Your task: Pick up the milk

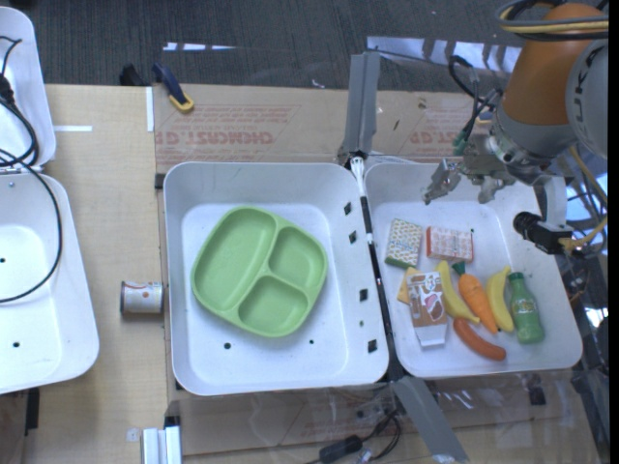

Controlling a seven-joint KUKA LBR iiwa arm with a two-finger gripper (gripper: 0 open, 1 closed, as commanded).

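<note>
Leftward, green plate (259, 271) in one bin (184, 259); milk (427, 306) rightward among toy foods

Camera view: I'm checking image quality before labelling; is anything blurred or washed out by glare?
Camera view: even, soft light; the milk carton and green plate read sharp; the gripper is slightly soft; the white bin rim is bright yet keeps its edges; faint shadows.

The small white milk carton with a brown-and-red printed face (427, 309) lies flat in the right-hand shallow white bin (551, 356), gabled end toward the near rim, touching the yellow items beside it.
</note>
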